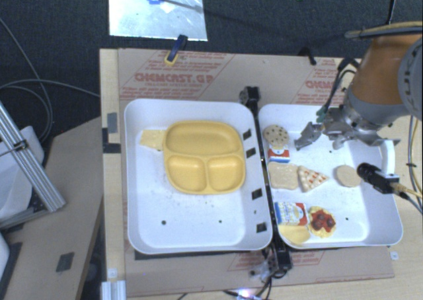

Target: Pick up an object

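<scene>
The pizza slice (311, 178) lies in the right bin (390, 226), just below the tool (310, 135) and a bit toward the desk's front edge, its tip pointing right. The tool hangs above it with nothing between its fingers; I cannot tell how far open they are.

arm (390, 67) comes in from the right, orange band up top, wrist bent low, gripper (309, 136) pointing left and down
</scene>
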`<state>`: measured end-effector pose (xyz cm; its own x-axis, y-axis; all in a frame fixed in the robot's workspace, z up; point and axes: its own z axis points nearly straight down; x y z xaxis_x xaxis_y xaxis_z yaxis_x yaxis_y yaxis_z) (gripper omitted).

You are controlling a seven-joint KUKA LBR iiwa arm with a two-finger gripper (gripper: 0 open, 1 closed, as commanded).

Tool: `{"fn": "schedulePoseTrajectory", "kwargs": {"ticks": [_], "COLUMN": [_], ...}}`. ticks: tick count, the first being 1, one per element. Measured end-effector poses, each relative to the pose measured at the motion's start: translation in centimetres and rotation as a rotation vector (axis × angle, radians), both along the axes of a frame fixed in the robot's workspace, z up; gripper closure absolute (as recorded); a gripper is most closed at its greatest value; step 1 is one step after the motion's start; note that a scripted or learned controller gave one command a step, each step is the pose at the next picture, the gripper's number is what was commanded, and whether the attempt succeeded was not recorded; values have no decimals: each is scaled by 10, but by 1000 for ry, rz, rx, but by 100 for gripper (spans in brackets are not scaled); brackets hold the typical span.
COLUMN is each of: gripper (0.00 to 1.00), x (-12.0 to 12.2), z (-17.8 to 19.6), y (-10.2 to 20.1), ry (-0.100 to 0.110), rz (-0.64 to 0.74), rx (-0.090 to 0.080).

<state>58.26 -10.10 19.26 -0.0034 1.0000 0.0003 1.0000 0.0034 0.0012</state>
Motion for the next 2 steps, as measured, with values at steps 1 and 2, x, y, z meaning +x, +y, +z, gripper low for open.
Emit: {"fn": "schedulePoseTrajectory", "kwargs": {"ticks": [1, 2], "gripper": [0, 100], "x": [-12, -8], "z": [-112, -94], "y": [-32, -30], "ry": [1, -9], "rz": [-7, -2], "rx": [1, 0]}}
